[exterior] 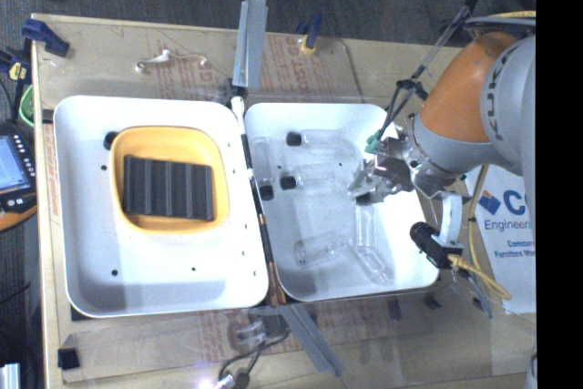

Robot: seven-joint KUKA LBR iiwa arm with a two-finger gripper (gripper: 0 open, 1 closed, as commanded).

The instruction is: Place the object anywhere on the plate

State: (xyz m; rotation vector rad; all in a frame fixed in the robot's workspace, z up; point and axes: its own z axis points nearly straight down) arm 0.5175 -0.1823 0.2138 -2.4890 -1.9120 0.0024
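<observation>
While fingers' (367, 187) state is unclear, transparent plastic object (364, 232) lies in right bin (319, 287), glassy, elongated.

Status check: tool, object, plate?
Tool low over right bin, among clear plastic items. No object seen held. Yellow plate in left bin, dark ridged block on it.

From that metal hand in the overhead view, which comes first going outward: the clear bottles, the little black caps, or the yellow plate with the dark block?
Measured from the hand, in the right bin:
1. Clear bottles, just below it in the same bin.
2. Black caps, further left in that bin, near the divider.
3. Yellow plate, carrying the dark block, across in the left bin.
</observation>
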